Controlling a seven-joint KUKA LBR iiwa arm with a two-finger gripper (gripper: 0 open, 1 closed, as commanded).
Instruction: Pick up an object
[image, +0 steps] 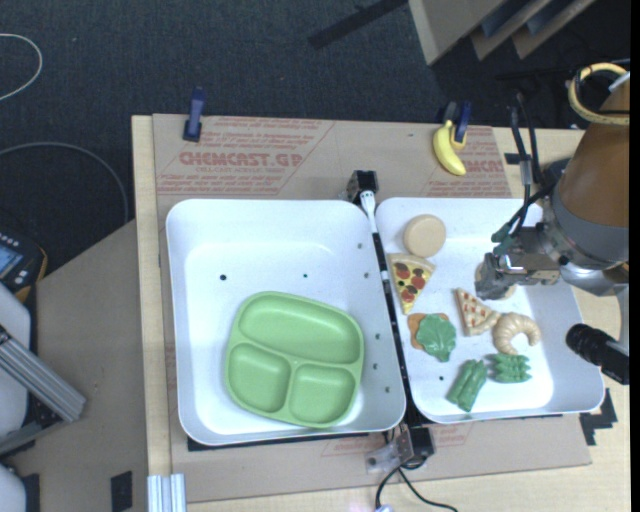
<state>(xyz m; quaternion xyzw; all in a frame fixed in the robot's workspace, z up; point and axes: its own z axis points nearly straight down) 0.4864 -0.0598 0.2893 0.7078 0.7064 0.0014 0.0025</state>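
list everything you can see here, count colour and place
bins: 2, white, side by side on the bench
tray: 1, green, three compartments, in the left bin
bun: 1, tan, right bin, far end
pizza slices: 2, one near the bin divider, one under the gripper
croissant: 1, tan, right bin, right side
broccoli: 1, green, right bin, middle
green vegetables: 2, right bin, near end, second at
banana: 1, yellow, on the board beyond the right bin
clamps: 2, blue, far board edge, second at
arm: 1, grey with orange band, from the right
gripper: 1, above the right bin
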